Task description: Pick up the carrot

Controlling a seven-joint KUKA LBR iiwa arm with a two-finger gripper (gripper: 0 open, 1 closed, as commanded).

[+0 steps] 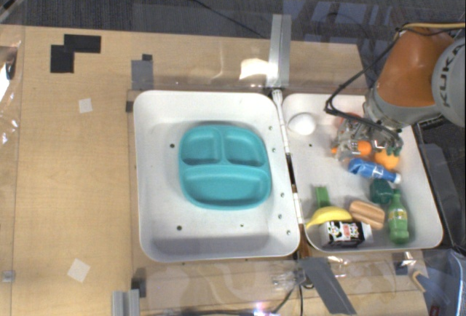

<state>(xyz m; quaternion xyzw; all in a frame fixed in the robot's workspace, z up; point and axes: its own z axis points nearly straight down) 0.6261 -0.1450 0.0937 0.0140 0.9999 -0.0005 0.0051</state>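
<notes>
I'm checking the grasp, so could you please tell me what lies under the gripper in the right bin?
Under the gripper in the right bin, orange bits of the carrot show and a blue bottle lies just below. The rest of the carrot is covered, so any grip is unclear.

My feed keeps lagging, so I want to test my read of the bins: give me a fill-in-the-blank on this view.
1. The teal divided plate lies in the ____ bin.
2. The white ball sits in the right bin's ____ corner in view.
3. The banana lies just above the black-and-white ____.
4. The hand hovers over the ____ bin.

Missing: left; upper-left; carton; right
</notes>
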